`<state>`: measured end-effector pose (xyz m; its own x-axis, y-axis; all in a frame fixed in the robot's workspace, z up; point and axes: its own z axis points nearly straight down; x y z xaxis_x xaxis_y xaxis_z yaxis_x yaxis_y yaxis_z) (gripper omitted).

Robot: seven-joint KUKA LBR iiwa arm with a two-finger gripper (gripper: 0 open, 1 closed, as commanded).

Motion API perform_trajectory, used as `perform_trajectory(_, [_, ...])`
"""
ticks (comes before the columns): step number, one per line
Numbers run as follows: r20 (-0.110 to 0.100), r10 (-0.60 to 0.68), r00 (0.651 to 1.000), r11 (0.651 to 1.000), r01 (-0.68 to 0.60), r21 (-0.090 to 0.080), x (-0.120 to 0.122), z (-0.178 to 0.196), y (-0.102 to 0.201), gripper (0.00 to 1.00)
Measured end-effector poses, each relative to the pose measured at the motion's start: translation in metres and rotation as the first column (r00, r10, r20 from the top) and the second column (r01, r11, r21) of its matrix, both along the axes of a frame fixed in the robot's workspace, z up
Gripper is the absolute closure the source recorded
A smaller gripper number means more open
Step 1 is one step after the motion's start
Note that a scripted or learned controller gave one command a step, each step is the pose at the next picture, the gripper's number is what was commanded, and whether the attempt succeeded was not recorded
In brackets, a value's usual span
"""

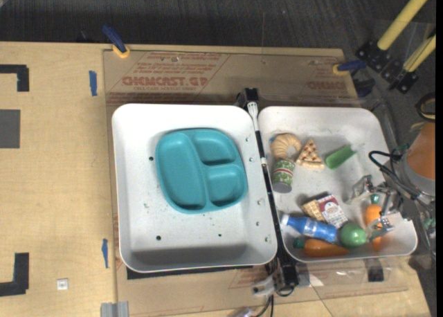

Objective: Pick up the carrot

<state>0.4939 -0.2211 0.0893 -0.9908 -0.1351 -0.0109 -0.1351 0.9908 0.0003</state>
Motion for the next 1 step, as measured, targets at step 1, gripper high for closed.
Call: perform_trajectory(1, [0.005, -0.115, 0.993, 0.993, 0.115, -0.006, -0.0044, 0.0008, 0.025, 0.0])
